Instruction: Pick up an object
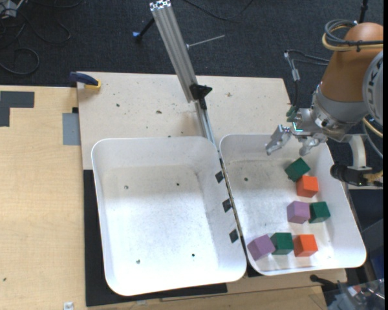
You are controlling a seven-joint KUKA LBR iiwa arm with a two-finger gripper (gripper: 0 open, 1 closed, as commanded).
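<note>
My gripper (pixel 290 143) hangs over the far end of the right bin (pixel 258 192), open, with nothing between its fingers. Just below and right of it lies a dark green block (pixel 297 169), with an orange block (pixel 307 186) touching its near side. Further toward the front sit a purple block (pixel 298 212) and a green block (pixel 320 211) side by side. Along the bin's front edge stand a purple block (pixel 261 246), a green block (pixel 282 242) and an orange block (pixel 305 244) in a row.
The left bin (pixel 155 218) lies beside the right one, with a divider bearing black clips (pixel 225 202) between them. A slanted aluminium post (pixel 178 50) rises behind the bins. A blue and yellow clamp (pixel 85 79) sits at the bench's far left corner.
</note>
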